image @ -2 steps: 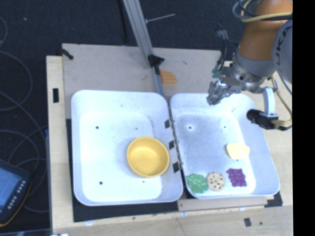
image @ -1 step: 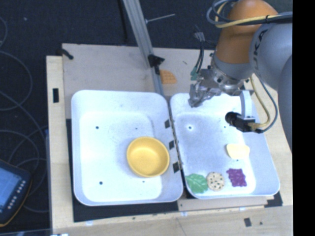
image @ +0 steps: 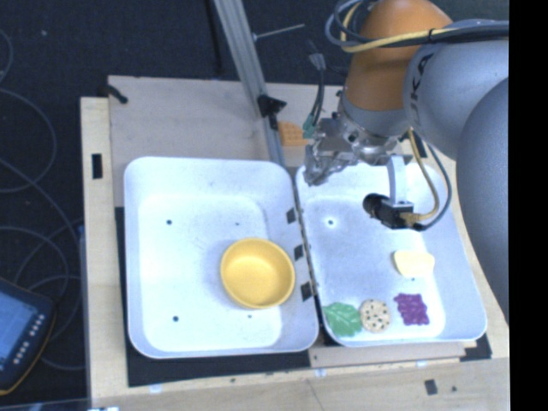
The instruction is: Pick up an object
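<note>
Two white bins [image: 145,229]: one yellow bowl [image: 257,272], four small items.

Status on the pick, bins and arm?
Gripper over right bin's far-left corner, nothing seen held. Green, cookie-like, purple, pale yellow pieces near front. Yellow bowl in left bin.

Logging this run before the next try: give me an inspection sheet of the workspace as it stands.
Surface: wooden bench bearing left bin and right bin, side by side.
Job's things: yellow bowl in left bin; green piece, cookie, purple piece and pale yellow piece along right bin's near end.
Clutter: small orange item behind the bins.
Grippers: pincer over right bin's far left corner, nothing seen held.
Cables: yellow and grey cables at wrist; loose cables on floor.
Surroundings: metal post; tablet.
</note>
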